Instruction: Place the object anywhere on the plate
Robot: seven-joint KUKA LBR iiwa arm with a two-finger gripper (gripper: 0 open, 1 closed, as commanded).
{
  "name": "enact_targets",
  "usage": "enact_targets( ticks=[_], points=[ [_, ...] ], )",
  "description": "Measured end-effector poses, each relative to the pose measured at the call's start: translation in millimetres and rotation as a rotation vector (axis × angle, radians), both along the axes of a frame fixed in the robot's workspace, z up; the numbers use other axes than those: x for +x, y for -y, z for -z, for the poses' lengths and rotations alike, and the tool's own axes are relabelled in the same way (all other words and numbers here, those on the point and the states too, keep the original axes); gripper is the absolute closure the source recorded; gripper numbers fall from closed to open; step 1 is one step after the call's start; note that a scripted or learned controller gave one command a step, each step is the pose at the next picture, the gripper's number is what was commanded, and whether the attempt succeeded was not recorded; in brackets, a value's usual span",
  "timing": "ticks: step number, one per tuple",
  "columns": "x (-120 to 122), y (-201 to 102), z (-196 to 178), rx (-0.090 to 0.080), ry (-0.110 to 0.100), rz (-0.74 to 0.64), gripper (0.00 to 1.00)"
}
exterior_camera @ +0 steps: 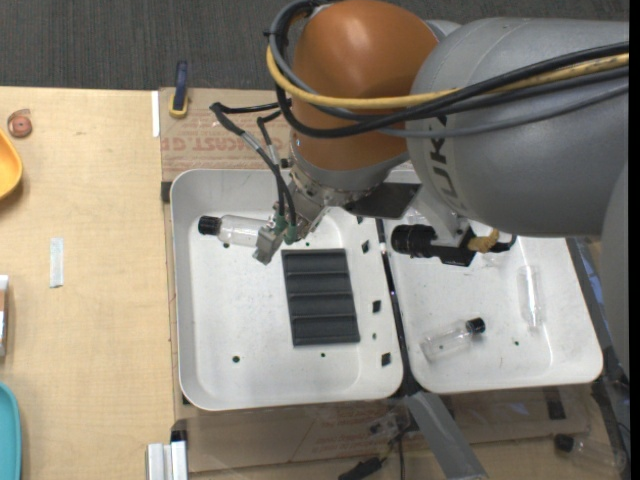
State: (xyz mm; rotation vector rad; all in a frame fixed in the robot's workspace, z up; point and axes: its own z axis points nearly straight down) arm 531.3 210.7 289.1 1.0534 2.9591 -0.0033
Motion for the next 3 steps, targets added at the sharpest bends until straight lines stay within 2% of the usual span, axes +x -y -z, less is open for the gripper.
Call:
enact_targets(
  ticks=[1, 2, 3],
  points=[
    [0.0, -0.1, 0.0, 0.0, 0.0, -0.001, 0.0],
    [0.9, 0.6, -8.1, -0.002, 0.0, 0.0, 1.0],
    [-53.5, 53.3, 42.3, 0.0, -0.003, -0.035, 1.0]
  ],
)
